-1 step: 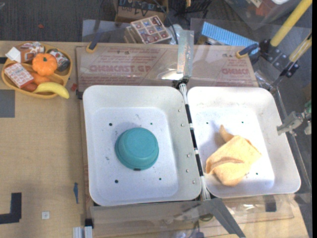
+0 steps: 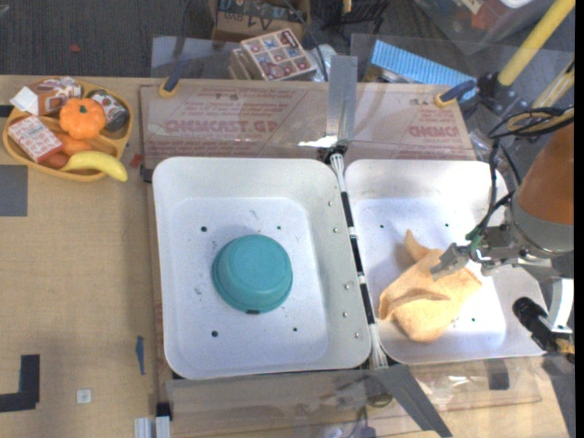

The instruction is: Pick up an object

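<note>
A crumpled tan cloth (image 2: pixel 427 301) lies in the right white bin (image 2: pixel 401 190), toward its front. An upturned teal bowl (image 2: pixel 253 273) sits in the middle of the left white bin (image 2: pixel 182 199). My gripper (image 2: pixel 453 259) reaches in from the right and hangs low over the cloth's upper right part, at or just above its surface. The arm's orange band (image 2: pixel 552 185) is at the right edge.
A yellow dish (image 2: pixel 27 149) with toy food, including an orange pumpkin (image 2: pixel 82 117) and a banana (image 2: pixel 96 163), rests on the bench at the far left. Cardboard, boxes and cables lie behind the bins. A metal divider strip (image 2: pixel 351 245) separates the two bins.
</note>
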You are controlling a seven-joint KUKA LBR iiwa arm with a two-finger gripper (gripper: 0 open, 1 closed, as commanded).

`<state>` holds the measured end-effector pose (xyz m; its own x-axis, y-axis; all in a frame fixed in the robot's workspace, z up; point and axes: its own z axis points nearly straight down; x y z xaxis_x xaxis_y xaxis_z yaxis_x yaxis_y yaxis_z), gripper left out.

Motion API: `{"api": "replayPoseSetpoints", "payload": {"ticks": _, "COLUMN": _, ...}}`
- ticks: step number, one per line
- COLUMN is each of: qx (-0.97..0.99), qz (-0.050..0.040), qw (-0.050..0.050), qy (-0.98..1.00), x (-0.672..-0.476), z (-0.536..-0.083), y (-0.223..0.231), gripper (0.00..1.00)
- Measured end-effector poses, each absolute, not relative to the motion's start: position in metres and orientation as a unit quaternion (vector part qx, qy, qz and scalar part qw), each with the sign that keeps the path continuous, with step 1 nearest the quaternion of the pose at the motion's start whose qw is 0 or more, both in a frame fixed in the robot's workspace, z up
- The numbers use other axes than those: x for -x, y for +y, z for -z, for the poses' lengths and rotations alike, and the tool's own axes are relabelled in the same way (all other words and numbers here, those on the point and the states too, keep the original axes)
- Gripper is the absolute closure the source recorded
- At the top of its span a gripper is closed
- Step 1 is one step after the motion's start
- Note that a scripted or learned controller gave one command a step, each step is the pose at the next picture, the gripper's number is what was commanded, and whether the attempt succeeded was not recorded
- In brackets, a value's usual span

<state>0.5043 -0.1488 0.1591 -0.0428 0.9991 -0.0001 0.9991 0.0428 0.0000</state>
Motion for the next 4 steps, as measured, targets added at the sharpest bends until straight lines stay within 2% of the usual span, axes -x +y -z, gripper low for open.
{"api": "replayPoseSetpoints", "payload": {"ticks": 1, "qx": -0.704, "qz": -0.0039, "qw": 0.004, "qy": 0.71, "x": -0.539, "z": -0.091, "y": -0.174, "gripper": 0.0}}
{"api": "replayPoseSetpoints", "payload": {"ticks": 2, "qx": -0.705, "qz": -0.0057, "qw": 0.006, "qy": 0.709, "x": -0.54, "z": -0.102, "y": -0.175, "gripper": 1.0}}
{"api": "replayPoseSetpoints", "payload": {"ticks": 3, "qx": -0.705, "qz": -0.0055, "qw": 0.006, "qy": 0.709, "x": -0.54, "z": -0.102, "y": -0.175, "gripper": 0.0}}
{"api": "replayPoseSetpoints", "payload": {"ticks": 4, "qx": -0.664, "qz": -0.0035, "qw": 0.005, "qy": 0.748, "x": -0.552, "z": -0.091, "y": -0.201, "gripper": 0.0}}
